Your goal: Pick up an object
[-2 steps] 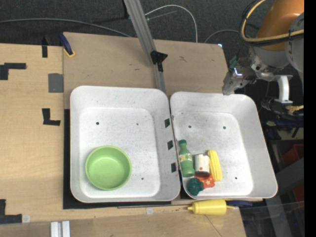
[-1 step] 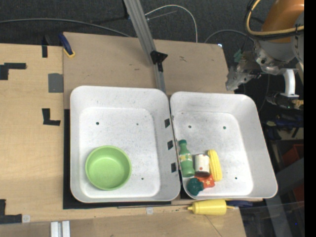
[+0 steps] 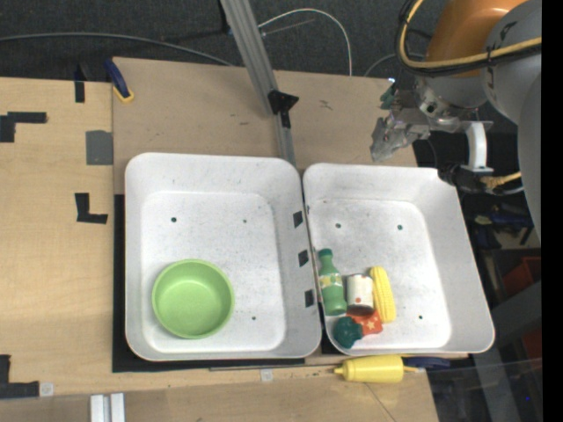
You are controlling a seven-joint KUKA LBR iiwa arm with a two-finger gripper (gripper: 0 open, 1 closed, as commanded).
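My gripper (image 3: 384, 148) hangs above the bench just beyond the far rim of the right bin (image 3: 440, 236), with nothing visibly held in it. In that bin's near left corner lies a cluster of small items: a green bottle (image 3: 331, 283), a white and red can (image 3: 359, 290), a yellow corn cob (image 3: 383, 293), a red piece (image 3: 370, 323) and a dark green round piece (image 3: 347, 332). The cluster sits well below and slightly left of the gripper.
The left bin (image 3: 211, 192) holds a light green bowl (image 3: 193, 298) in its near left part. A yellow bottle (image 3: 374, 369) lies on the bench outside the right bin's near rim. A grey pole (image 3: 255, 51) slants over the bench behind the bins.
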